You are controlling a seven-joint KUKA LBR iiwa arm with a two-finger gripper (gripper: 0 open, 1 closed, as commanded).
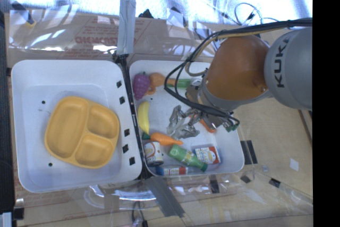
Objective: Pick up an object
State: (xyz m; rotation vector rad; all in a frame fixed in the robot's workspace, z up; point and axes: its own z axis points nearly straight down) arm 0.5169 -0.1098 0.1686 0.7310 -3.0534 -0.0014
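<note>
- The gripper hangs low in the right bin; whether it is apart, together or clamped on something cannot be told
- The arm's orange band hides the bin's upper right part
- Banana and carrot lie near the gripper; grapes beyond

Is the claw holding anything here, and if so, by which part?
Nothing is held: the claw hangs open over the right bin, among the toy foods.

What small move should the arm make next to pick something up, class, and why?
Probably lower the gripper straight down a little. It hovers in the right bin with nothing visibly held; the carrot and banana lie just beside it.
</note>
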